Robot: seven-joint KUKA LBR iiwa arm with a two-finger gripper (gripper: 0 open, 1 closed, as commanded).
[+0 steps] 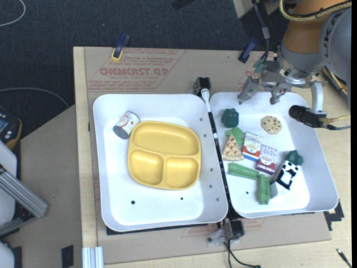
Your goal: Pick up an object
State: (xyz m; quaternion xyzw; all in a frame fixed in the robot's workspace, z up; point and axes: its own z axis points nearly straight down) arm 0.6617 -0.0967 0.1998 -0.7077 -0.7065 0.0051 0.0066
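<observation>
Gripper [261, 96] fingers spread, nothing between them, hovering over right bin's [323, 166] far edge. Cookie [271, 124] lies just in front of it, dark green toy [230, 116] front-left, both untouched.

Bright, even overhead light; soft shadows, mild glare on the white bins [106, 149], slightly soft focus.

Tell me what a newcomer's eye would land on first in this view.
The big yellow divided tray in the left bin, with a small can lying at its upper left corner. Next, the cluster of toy food in the right bin: a cookie, a pizza slice, green vegetables. Above that bin's far edge hangs the gripper, fingers spread, holding nothing.
</observation>
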